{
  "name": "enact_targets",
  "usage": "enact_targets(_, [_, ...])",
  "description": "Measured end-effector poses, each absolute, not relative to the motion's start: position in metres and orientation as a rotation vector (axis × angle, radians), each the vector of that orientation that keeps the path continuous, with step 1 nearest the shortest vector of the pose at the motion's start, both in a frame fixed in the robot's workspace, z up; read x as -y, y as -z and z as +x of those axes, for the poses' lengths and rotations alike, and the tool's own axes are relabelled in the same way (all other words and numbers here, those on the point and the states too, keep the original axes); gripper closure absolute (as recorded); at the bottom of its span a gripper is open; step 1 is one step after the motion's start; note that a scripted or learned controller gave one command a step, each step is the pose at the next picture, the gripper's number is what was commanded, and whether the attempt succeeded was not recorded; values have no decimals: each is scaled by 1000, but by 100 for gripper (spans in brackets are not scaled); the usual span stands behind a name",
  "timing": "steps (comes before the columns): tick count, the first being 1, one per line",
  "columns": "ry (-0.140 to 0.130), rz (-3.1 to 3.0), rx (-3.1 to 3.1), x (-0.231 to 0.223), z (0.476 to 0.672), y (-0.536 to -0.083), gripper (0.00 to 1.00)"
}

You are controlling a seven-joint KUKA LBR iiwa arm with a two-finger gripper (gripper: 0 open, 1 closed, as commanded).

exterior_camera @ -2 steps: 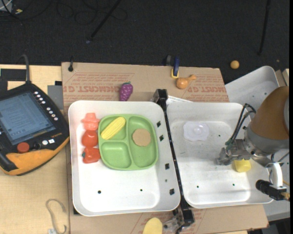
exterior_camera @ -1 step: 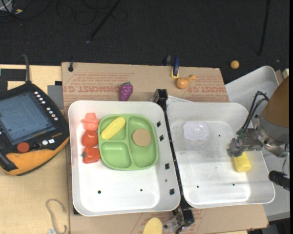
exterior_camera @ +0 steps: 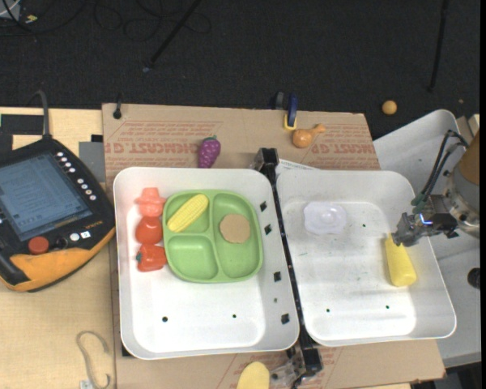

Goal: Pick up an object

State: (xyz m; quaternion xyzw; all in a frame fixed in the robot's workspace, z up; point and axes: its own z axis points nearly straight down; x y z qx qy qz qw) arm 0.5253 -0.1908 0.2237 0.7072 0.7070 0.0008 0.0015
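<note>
Dark carpet lies behind the pale wooden desk (exterior_camera: 32, 331), which carries a brown cardboard sheet (exterior_camera: 227, 136) printed with red lettering seen upside down; the letters cannot be read with confidence. At far left sits a grey control pendant with a screen and orange-yellow underside (exterior_camera: 40, 209). On the cardboard rests a small purple toy grape bunch (exterior_camera: 208, 151), and further right an orange toy gourd (exterior_camera: 305, 135).

Inside the left shallow white bin (exterior_camera: 194, 322) lie three red-orange toy pieces (exterior_camera: 149, 229) beside a green compartment tray (exterior_camera: 214, 237). A yellow toy corn cob (exterior_camera: 186, 211) lies in the tray's upper-left compartment, and a tan round disc (exterior_camera: 235, 229) in the upper-right one.

In the right white bin (exterior_camera: 364, 314) a clear plastic cup-like object (exterior_camera: 325, 218) lies near the top, well apart from a yellow cylindrical toy (exterior_camera: 400, 264) at the right side. The dark hand (exterior_camera: 411, 230) hangs just above that yellow toy's upper end, the arm reaching in from the right edge. How far the hand is open cannot be told, nor whether it touches the toy.
</note>
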Motion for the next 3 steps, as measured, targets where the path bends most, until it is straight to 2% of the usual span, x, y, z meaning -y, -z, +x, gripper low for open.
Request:
enact_targets(1, [0, 2223, -2222, 192, 525, -227, 100])
enact_targets(3, [-1, 2218, -2227, 83, 577, -233, 100])
